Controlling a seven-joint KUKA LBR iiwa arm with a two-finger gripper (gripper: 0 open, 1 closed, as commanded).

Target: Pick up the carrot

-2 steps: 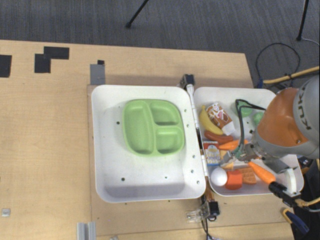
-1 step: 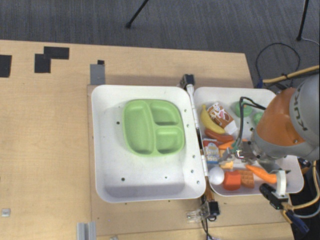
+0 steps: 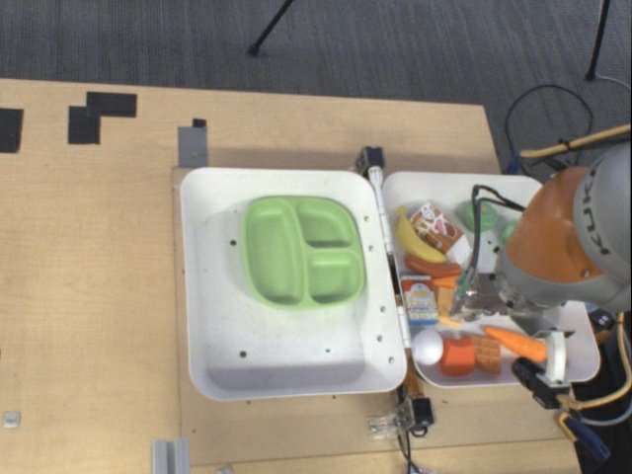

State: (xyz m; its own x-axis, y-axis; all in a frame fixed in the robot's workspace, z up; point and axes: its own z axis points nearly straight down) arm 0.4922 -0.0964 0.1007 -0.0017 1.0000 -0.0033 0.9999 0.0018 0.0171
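The orange carrot (image 3: 515, 342) lies near the front of the right bin (image 3: 583, 361), its tip pointing right. My gripper (image 3: 472, 300) hangs low over the middle of that bin, just up and left of the carrot's thick end. The grey wrist and orange band (image 3: 553, 230) hide most of the bin's right half. I see nothing lifted out of the bin.
The right bin also holds a banana (image 3: 417, 243), a wrapped snack (image 3: 437, 227), a small carton (image 3: 420, 300), a white egg (image 3: 428, 347) and a red cylinder (image 3: 457, 356), packed close together. A green divided plate (image 3: 301, 250) sits in the left bin (image 3: 212, 294).
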